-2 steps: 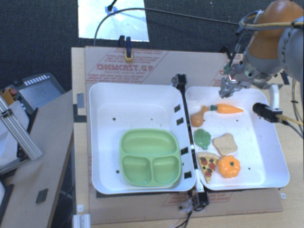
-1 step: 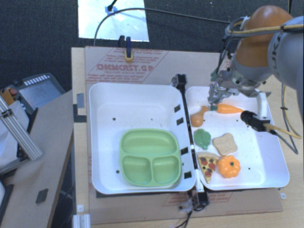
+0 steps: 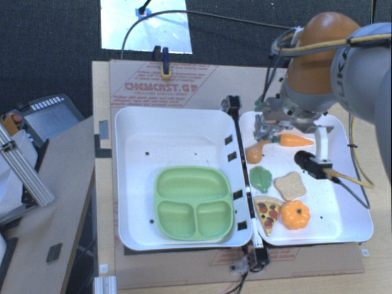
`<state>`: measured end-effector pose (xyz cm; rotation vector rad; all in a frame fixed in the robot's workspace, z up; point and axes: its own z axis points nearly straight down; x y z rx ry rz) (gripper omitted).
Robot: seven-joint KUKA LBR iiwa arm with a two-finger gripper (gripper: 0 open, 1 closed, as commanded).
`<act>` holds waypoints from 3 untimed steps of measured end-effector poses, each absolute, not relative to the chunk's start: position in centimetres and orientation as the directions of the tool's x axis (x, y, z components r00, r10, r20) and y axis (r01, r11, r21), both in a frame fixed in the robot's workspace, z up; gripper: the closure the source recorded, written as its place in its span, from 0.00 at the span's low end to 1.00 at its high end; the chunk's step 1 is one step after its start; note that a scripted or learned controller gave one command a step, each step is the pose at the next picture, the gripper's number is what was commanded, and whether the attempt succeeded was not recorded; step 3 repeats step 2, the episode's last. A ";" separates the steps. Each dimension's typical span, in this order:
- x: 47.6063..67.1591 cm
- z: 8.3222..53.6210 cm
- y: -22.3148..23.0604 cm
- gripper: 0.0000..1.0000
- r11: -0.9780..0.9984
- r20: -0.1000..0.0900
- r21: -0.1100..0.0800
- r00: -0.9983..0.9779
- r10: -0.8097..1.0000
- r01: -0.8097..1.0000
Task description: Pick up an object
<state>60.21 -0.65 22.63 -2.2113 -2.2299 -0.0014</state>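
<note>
Camera view, near to far, right bin: pizza slice + pumpkin at front, toast and green leafy piece behind, then drumstick and carrot toward the back. Left bin has green divided tray. Gripper sits low over the drumstick/carrot area; can't tell how wide the fingers are or if anything's gripped. Carrot's prob light, stiff, smooth plastic, so may slip. Grab across the thick mid-body imo.
</note>
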 end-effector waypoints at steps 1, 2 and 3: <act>59.2 21.7 4.5 1.00 0.008 0.001 0.000 -0.008 1.000 1.000; 57.9 21.1 9.9 1.00 0.009 0.002 0.000 -0.009 1.000 1.000; 57.9 21.1 9.9 1.00 0.009 0.002 0.000 -0.009 1.000 1.000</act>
